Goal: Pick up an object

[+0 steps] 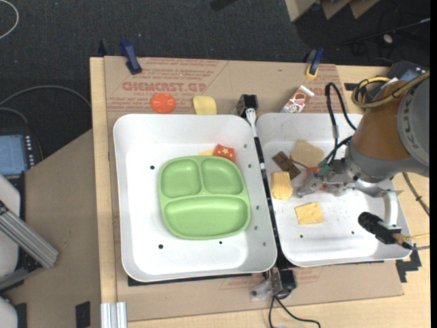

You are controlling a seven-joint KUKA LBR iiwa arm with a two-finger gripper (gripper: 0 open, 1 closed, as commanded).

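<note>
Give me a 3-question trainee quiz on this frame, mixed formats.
1. True or false: the green divided plate lies in the same bin as the pincer.
2. Multiple choice: which thing sits outside both bins, on the board behind them? A) orange round piece B) yellow square piece C) tan bread-like piece
3. Fill in: the red piece with a star touches the plate's ___ edge, as the camera sees it.

Key
1. False: the plate is in the left bin, the pincer over the right bin.
2. A
3. Far (top)
</note>
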